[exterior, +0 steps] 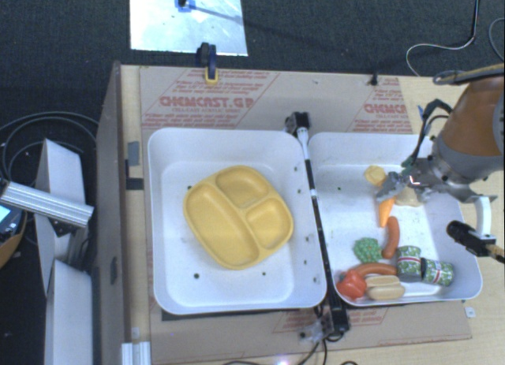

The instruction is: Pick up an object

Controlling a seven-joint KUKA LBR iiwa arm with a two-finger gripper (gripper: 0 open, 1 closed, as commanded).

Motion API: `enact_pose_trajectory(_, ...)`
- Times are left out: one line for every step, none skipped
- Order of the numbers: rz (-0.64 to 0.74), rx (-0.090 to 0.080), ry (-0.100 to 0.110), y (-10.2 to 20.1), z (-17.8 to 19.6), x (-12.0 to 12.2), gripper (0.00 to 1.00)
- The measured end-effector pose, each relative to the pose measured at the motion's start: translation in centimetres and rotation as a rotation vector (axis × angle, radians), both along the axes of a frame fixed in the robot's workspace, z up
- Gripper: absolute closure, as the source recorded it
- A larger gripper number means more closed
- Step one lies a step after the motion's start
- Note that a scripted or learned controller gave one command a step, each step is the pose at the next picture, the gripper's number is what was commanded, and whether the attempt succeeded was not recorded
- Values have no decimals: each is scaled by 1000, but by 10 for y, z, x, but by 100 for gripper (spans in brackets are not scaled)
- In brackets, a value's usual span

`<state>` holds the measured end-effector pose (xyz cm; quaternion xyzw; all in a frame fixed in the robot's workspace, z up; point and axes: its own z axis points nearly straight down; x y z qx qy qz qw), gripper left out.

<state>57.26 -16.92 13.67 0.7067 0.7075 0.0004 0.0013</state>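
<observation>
The objects I could pick lie in the right bin (339,158). A pale yellow piece (375,174) sits toward its far edge, and just beside it, under my end effector (406,188), lies a cream-coloured piece (408,195); I cannot tell whether I am touching it. A small orange carrot (384,211) and a red-orange sausage (391,237) lie toward the middle. Along the near edge cluster a green broccoli-like toy (366,248), a tomato (352,284), a hot dog (382,286) and a green and white can (424,267), its label too small to read.

My end effector hangs low over the far right part of this bin.

The left bin (170,166) holds a yellow divided plate (238,215) near its centre, tilted against the bin's edges. Both bins rest on a cardboard sheet (237,95) on the table, printed in red with "CHEMCAST GP", once at its far left and once, partly hidden, at its far right.
</observation>
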Motion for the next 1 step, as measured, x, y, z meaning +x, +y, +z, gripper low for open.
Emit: enact_pose_trajectory(0, 1, 3, 2, -42, -14, 0)
